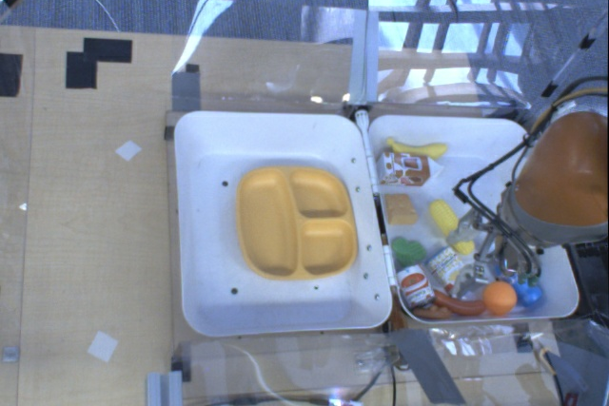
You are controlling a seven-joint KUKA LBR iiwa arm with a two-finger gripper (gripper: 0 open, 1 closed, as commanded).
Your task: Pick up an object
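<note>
Orange ball at bin rim, pincer beside

from my seat i can't read any text here: the printed packet and the small labelled can carry markings too small and blurred to make out.

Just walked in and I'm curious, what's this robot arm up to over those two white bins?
The arm's gripper is down in the right bin, among a jumble of toy food: an orange ball, a red sausage, a banana. It seems to be going for a pick, but nothing is visibly held. The left bin holds a yellow divided plate.
</note>
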